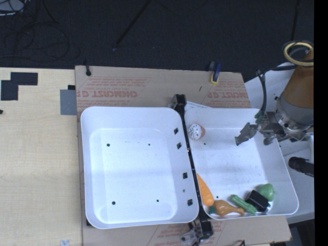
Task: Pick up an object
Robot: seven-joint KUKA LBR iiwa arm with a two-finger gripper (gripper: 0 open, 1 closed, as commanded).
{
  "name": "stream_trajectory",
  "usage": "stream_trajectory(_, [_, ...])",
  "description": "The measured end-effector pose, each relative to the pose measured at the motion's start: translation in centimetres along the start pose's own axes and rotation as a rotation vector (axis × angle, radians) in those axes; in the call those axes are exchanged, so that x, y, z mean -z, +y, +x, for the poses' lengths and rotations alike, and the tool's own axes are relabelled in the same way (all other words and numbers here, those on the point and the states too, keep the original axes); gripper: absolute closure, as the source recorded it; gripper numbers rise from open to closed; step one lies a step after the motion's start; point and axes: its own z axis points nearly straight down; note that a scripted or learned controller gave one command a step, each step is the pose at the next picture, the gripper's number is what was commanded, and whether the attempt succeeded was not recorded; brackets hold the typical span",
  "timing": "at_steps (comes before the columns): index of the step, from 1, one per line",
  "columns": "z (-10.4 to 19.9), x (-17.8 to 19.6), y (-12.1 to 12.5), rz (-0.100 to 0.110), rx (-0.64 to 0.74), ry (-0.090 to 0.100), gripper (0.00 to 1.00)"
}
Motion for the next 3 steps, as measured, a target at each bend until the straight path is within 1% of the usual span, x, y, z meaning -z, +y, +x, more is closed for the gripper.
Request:
stream_trajectory(1, [7.1,13.2,1.1,-0.015,0.008,0.001,0.0])
stream_trajectory(2, [13.5,22.8,-0.3,-0.011,0.007,0.002,0.0])
stream_trajectory(3, [9.1,22.5,-9.2,0.002,-0.005,0.0,0.0])
